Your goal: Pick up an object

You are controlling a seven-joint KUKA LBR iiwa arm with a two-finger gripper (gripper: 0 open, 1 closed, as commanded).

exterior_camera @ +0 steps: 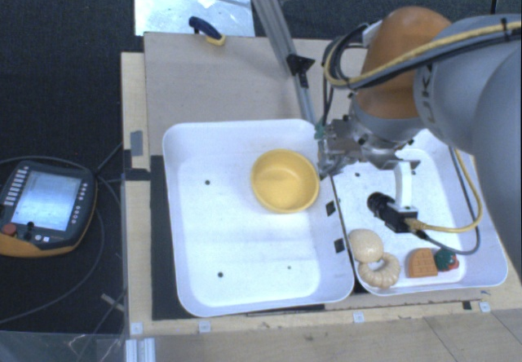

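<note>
On the floor at far left we see a teach pendant (pixel 42 207). The left bin (pixel 204 271) holds a yellow bowl (pixel 284 180), round, shallow, upright, pale inside, near the bin's right wall. The gripper (pixel 328 158) sits at that wall, just right of the bowl; its state we cannot tell. The right bin (pixel 481 262) holds cream pastries (pixel 373 258) and an orange biscuit (pixel 422 263).

No words or numbers can be read anywhere here. The hand controller (pixel 42 207) lying at the left has a bright screen (pixel 46 199), but whatever is on it is too small and blurry to make out. Its little buttons show no signs I can read either.
</note>
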